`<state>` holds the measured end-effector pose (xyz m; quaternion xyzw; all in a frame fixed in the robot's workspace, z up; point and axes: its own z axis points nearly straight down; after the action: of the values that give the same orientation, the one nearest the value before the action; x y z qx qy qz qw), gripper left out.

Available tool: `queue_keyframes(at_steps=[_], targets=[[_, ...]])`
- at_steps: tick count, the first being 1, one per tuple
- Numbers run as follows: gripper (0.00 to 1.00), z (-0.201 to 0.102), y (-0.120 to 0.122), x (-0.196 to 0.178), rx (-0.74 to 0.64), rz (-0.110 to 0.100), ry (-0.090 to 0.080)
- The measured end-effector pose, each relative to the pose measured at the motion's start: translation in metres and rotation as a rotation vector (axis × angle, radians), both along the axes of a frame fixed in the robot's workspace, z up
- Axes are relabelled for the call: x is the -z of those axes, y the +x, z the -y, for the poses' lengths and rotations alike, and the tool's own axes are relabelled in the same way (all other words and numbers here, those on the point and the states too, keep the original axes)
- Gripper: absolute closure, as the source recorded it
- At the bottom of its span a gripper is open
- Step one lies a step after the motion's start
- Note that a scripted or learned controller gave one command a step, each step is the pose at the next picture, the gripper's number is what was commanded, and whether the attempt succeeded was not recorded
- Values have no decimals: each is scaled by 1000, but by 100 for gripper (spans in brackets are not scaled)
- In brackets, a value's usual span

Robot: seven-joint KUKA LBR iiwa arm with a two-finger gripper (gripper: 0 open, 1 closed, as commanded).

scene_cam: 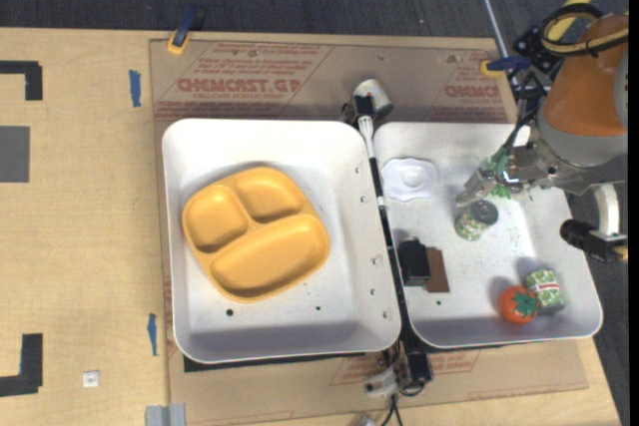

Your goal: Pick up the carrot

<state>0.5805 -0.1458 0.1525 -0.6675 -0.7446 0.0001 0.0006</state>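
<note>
The 2 white bins (pixel 200 214) look like smooth plastic. The yellow plate (pixel 257 232) is shiny plastic. The brown surface (pixel 80 244) looks like dull wood.

Yellow tray (pixel 257 232) (left bin (pixel 190 155))

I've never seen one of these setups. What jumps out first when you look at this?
The big yellow tray with three compartments, lying in the left bin, catches the eye first. Next comes the arm with its orange band, reaching in from the right, its tool low over the right bin. At that bin's near right corner sits an orange carrot beside a small green-and-white item.
</note>
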Motion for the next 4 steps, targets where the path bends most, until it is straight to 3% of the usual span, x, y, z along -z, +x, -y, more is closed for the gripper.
queue_keyframes(at_steps=[1,2,3,4], targets=[[0,-95,-38,-32,87,-1,1],[0,-84,-91,-32,8,-1,0],[0,-175,-87,-32,65,1,0],[0,-227,-69,23,120,14,-4]])
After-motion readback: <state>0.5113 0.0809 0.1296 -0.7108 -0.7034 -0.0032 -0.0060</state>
